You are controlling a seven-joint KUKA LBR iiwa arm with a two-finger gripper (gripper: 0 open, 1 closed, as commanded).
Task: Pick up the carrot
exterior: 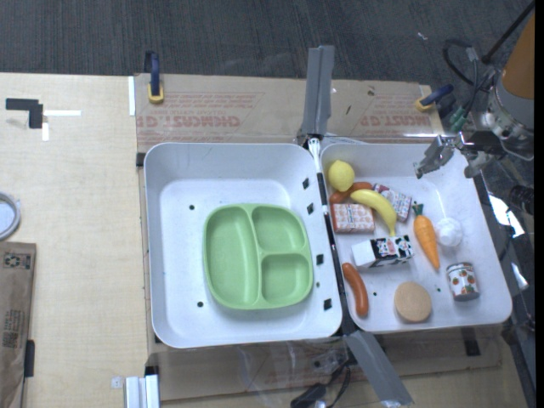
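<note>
orange carrot (427, 240) lies in the right bin (484, 308), at six o'clock from the gripper (435, 155), which hangs near the bin's far rim, well apart. jaw state: cannot tell. risk: the banana (376, 206) and white ball (449, 232) crowd it, so a nudge seems likely.

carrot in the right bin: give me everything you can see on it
The carrot is a small orange toy, smooth and plastic-looking, tapered to a point. It lies flat on the floor of the right bin, thick end up-view near the banana tip, point aimed down-view and slightly right. A white round object sits against its right side; the black-and-white carton lies just to its left, contact unclear. No green top is visible. The gripper is well up-view of it, not touching.
</note>
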